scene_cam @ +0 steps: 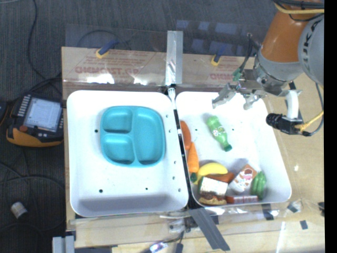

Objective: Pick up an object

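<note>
Jaws (235, 95) are spread wide with nothing between them, hanging over the far end of the right bin (274, 141), close to its back wall. Arm comes in from the right, orange band above the wrist.

Nearest candidate is the green bottle (218, 133), lying tilted on the bin floor, on its own, a little nearer the camera than the jaws. No contact with it.

Rest of the stuff is piled at the near end of that bin: yellow banana (212, 168), a sandwich-like block (213, 187), a small white and red carton (243, 179), a green pepper-looking thing (258, 182). Two carrots (188, 146) lie along the divider side, one behind the other. All packed tight, touching each other, well apart from the jaws.

Left bin (84, 188) has the blue divided plate (131, 135), compartments bare.

Progress call: grasp not started. Nothing lifted, nothing pinched. What's left is basically everything: line up over a target, descend, close, lift. Bottle looks like the easy pick, isolated with room on both sides; it's round, so it could roll if the close lands off-centre. The pile is the riskier choice
</note>
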{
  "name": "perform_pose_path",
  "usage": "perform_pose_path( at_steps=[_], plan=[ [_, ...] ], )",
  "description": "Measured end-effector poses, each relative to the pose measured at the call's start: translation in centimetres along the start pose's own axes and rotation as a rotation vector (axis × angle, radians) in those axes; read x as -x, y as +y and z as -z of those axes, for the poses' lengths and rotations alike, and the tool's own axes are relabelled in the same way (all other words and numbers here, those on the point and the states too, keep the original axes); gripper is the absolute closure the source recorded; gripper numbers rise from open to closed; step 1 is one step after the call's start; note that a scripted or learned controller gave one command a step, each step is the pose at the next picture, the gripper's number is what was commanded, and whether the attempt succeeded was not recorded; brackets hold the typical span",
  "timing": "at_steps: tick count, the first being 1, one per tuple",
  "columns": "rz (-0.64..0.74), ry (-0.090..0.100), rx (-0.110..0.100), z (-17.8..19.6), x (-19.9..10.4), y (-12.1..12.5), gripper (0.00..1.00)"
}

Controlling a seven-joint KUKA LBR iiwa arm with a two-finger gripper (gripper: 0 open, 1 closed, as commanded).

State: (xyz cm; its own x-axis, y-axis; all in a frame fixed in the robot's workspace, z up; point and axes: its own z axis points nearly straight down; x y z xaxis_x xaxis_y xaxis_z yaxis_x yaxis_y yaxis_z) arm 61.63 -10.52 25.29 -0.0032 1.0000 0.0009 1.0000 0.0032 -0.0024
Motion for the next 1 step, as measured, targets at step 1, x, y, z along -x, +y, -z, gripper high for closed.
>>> perform_pose_path(
  at_steps=[1],
  plan=[
    [-0.015, -0.002, -0.001, -7.46, 4.59, -3.23, 0.00]
  ],
)
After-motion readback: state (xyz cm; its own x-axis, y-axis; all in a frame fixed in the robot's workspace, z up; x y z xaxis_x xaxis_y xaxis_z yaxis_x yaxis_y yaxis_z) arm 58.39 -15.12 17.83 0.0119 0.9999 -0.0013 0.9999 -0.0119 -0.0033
